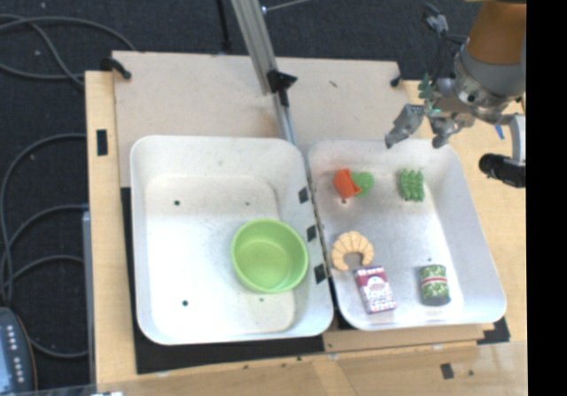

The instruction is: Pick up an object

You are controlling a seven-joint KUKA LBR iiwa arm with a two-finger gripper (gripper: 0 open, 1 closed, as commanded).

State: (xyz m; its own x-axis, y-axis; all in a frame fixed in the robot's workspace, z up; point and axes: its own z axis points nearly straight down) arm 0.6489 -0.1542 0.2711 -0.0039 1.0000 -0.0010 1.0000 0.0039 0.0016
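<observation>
My gripper [417, 134] hangs open above the far edge of the right bin [469, 235], its two fingers spread apart with nothing between them. Below it in that bin lie an orange and green toy carrot [350, 182] and a green bumpy toy [409, 184]. Nearer the front are a tan croissant [353, 249], a red and white carton [375, 289] and a green can [433, 284]. The gripper is above and behind the green bumpy toy, apart from everything.
The left bin [177, 208] holds a lime green bowl [268, 255]. A slanted metal rail [257, 31] runs down to the gap between the bins. Cables lie on the dark floor at left.
</observation>
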